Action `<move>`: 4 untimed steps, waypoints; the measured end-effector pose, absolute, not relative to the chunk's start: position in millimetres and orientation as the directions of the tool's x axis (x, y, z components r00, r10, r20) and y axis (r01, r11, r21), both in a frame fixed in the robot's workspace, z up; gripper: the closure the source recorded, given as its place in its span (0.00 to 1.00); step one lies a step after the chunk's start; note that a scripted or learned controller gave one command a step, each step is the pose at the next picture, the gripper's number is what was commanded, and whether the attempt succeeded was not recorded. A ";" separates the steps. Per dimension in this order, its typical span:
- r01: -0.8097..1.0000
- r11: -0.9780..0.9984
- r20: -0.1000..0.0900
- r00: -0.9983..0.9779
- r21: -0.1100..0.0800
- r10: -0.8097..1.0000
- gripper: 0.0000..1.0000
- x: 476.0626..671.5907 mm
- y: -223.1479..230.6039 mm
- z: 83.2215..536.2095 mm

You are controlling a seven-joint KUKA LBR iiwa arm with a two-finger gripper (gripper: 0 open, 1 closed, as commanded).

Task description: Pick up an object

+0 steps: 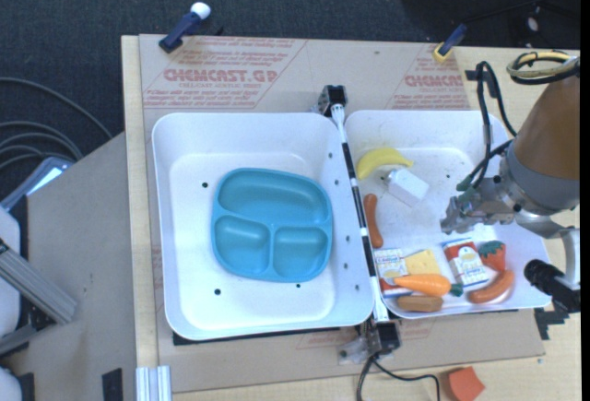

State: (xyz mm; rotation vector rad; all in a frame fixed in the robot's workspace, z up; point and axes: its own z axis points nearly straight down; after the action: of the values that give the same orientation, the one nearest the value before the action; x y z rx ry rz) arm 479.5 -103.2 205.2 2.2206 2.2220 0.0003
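Observation:
My gripper point(464, 213) hangs low over the middle right of the right bin point(433, 127), just above a red and white carton point(467, 264). The orange-banded arm point(553, 146) comes in from the right above it. Food items lie in this bin. A yellow banana point(380, 160) and a white block point(407, 184) sit at the upper left. A thin red sausage point(371, 219) lies by the left wall. An orange carrot point(423, 283), a yellow cheese wedge point(425, 262) and a brown sausage point(418, 302) crowd the front edge.
The left bin point(180, 206) holds a blue divided plate point(272, 224). A small printed packet point(391, 261), a red vegetable point(494, 252) and an orange-red sausage point(489, 290) also sit near the carton. Black cables point(484, 127) run down to the wrist.

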 end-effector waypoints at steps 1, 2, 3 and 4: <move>1.000 0.001 0.000 -0.001 -0.001 1.000 0.00 479.2 -103.2 204.8; 1.000 0.000 -0.002 0.000 0.007 1.000 0.00 481.2 -130.1 87.1; 1.000 -0.002 -0.007 0.002 0.012 1.000 1.00 482.1 -131.9 97.6; 1.000 0.001 0.000 -0.001 0.001 1.000 1.00 550.0 -134.8 179.4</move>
State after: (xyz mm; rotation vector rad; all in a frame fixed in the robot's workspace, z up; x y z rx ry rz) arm 550.0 -134.8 179.4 2.2195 2.2222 0.0004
